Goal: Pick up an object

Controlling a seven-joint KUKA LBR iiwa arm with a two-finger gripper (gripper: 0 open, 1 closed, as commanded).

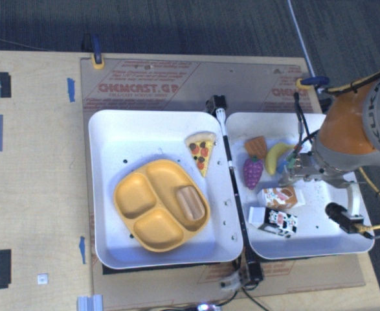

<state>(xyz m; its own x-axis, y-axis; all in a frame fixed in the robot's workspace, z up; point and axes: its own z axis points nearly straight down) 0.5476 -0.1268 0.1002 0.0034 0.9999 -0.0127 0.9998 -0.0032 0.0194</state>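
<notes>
Two white bins side by side. Left bin [112, 135]: yellow divided tray [152, 203] holding a hot dog [190, 201], pizza slice [201, 149] beside it. Right bin [319, 235]: grapes [253, 171], banana [277, 155], orange block [256, 146], two small cartons [281, 198]. Gripper [298, 170] low beside the banana, fingers possibly hidden by the wrist.

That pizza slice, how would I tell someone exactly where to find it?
Look in the left white bin, the one holding the yellow divided plate. Past the plate's far right edge, by the wall between the bins, lies the pizza slice: a flat yellow wedge with red dots.
</notes>
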